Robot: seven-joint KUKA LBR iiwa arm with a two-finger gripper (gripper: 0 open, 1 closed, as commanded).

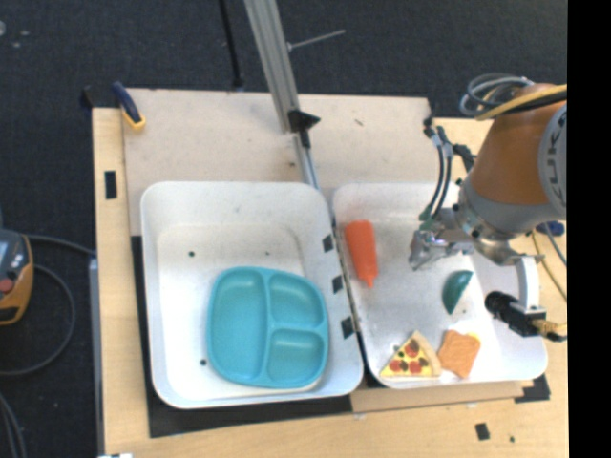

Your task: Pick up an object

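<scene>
My gripper (427, 249) hangs low over the right bin (387, 201), near its middle. An orange carrot-shaped piece (361, 251) lies to the gripper's left, close to the bin's left wall. Just right of and below the gripper sits a small dark teal object (457, 289). Along the bin's front edge rest a toy pizza slice (412, 359) and an orange square piece (459, 352). Nothing shows between the gripper and these objects. The grey arm with its orange band (516, 165) covers the bin's back right part.
The left bin (158, 256) holds a light blue divided plate (268, 326). A slanted aluminium post (272, 51) rises from the bench behind the bins. A blue and yellow clamp (129, 106) sits at the bench's back left corner. Cables hang beside the arm (441, 175).
</scene>
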